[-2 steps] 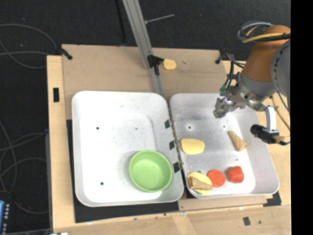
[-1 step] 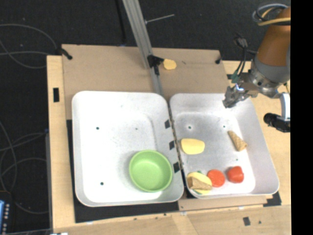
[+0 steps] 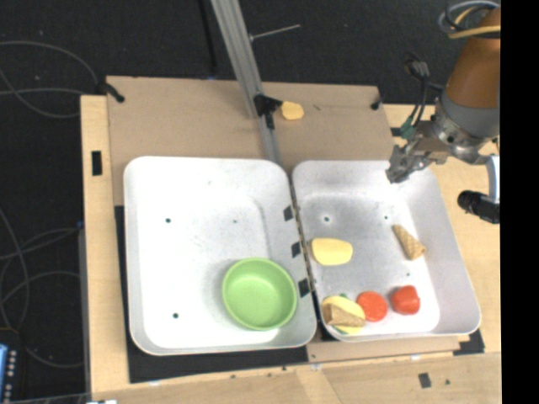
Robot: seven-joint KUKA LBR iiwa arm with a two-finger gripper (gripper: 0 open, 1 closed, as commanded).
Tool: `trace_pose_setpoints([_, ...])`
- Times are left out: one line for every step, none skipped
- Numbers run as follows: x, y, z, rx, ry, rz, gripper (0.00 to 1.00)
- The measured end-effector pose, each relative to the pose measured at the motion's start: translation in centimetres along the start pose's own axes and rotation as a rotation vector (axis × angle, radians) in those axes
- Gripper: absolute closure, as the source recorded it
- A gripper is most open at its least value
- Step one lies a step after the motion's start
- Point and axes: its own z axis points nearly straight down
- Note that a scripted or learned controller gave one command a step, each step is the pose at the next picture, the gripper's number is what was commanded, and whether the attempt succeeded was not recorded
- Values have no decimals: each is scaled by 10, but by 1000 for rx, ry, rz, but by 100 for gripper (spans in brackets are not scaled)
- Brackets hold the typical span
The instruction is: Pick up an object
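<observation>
Two bins (image 3: pixel 152 183) – hand (image 3: pixel 397 173) over the right one's far corner, grip unclear – nothing visibly held.

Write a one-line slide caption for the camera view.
Two-finger gripper above right white bin's far edge; round green bowl sits in left white bin.

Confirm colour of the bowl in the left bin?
Light green bowl, clearest in the camera view.

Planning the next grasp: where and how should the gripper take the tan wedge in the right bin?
Grip the tan wedge across its narrow width near the middle, coming straight down. It lies flat and slanted on open floor of the right bin, apart from the other items, so the gripper probably has room either side.
</observation>
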Motion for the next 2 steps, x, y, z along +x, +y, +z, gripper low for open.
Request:
trace_pose_setpoints([54,-14,-3,3,1,-1,100])
trace_pose_setpoints([104,-27,-1,3,1,-1,100])
